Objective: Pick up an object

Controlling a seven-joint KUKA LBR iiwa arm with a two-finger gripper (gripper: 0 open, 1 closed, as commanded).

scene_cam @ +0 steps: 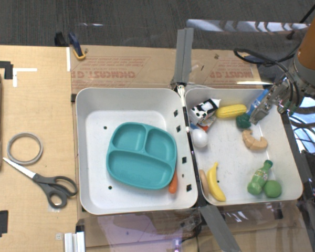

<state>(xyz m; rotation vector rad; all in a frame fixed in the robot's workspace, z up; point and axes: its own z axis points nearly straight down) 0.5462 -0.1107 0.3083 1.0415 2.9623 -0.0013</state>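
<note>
A: So, surface first. Light wood bench (31,88) with a cardboard sheet (126,70) under two white bins; dark carpet (121,9) beyond. Scissors (44,181) and a tape roll (24,147) lie left of the bins.

B: Bin contents?

A: Left bin (89,109) holds a teal divided plate (142,155), with an orange carrot (172,183) at its lower right edge. Right bin (286,140) holds a black-and-white toy (205,111), yellow corn (231,111), a white egg (199,138), a tan croissant (253,140), a banana (216,181), a green bottle (259,178) and a green ball (273,188).

B: Arm pose?

A: Reaches in from the right, wrist slanted down toward the right bin's upper right corner. Gripper (255,112) hangs just above a dark green object (243,122), beside the corn.

B: Holding anything?

A: Cannot tell how the gripper stands; nothing is visibly held.
</note>
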